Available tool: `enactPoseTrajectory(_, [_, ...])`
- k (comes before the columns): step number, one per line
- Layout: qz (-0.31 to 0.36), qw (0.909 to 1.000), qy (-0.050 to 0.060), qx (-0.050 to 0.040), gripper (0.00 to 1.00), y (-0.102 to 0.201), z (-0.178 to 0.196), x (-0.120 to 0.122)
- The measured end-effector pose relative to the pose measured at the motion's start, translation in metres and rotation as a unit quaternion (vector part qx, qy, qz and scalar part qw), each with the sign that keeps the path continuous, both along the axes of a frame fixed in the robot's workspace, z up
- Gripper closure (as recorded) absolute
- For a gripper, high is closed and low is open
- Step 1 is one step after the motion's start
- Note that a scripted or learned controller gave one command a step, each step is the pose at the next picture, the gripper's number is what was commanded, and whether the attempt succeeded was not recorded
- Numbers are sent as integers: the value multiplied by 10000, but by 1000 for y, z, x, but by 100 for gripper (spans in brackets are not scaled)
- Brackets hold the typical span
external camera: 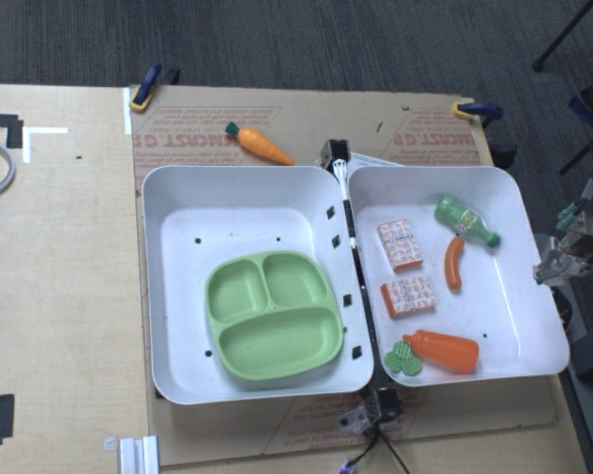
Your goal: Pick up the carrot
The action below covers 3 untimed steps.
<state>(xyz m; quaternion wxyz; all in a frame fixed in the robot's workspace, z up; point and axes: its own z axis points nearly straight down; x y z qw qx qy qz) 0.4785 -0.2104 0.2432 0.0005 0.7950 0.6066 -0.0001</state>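
A large orange carrot (pixel 445 352) with a green leafy end lies in the front of the right bin (pixel 519 339). A smaller carrot (pixel 261 144) with a green tip lies outside the bins, on the cardboard behind the left bin (pixel 168 265). My gripper (pixel 559 261) hangs at the far right, just past the right bin's right rim, level with the bin's middle. It is well away from both carrots, and only part of it shows.
The right bin also holds a green bottle (pixel 466 221), an orange sausage (pixel 454 263) and two small pink boxes (pixel 400 244) (pixel 408 295). A green divided plate (pixel 274 314) lies in the left bin. Blue clamps (pixel 146 87) (pixel 479 112) pin the cardboard's back corners.
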Motion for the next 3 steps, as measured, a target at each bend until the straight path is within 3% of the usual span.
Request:
enactPoseTrajectory(1, [1129, 9936, -7, -10, 100, -3, 30, 0])
enactPoseTrajectory(2, [1963, 9806, -1, -7, 100, -8, 41, 45])
enactPoseTrajectory(3, [1993, 9799, 2, -4, 100, -12, 25, -1])
